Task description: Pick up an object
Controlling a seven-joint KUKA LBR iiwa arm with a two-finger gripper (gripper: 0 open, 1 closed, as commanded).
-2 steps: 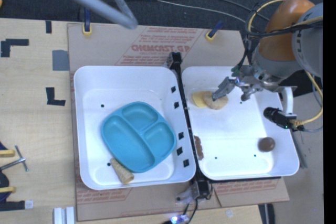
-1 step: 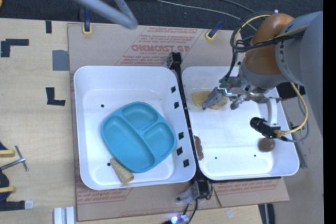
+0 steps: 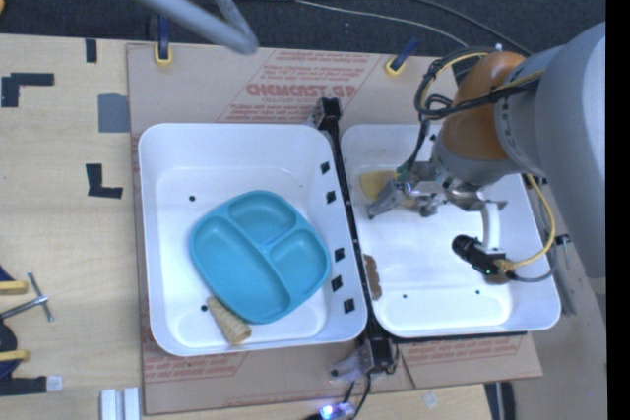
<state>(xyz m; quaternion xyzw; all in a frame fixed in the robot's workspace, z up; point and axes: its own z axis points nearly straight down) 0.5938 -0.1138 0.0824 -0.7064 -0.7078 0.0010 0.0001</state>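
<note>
My gripper (image 3: 386, 201) is low in the right bin (image 3: 443, 310), near its left wall. Its tip lies just below and to the right of a pale yellow object (image 3: 373, 182) on the bin floor, close to it or touching it; I cannot tell which. A small brown object (image 3: 372, 275) lies against the same wall, nearer the front. In the left bin (image 3: 167, 162) a blue divided plate (image 3: 259, 254) lies flat, with a tan cork-like piece (image 3: 228, 320) at its front-left edge.
The grey arm with its orange band (image 3: 482, 98) comes in from the right over the right bin's back half. A black cable clip (image 3: 477, 254) and yellow cable hang under the wrist. A black divider (image 3: 340, 211) separates the bins.
</note>
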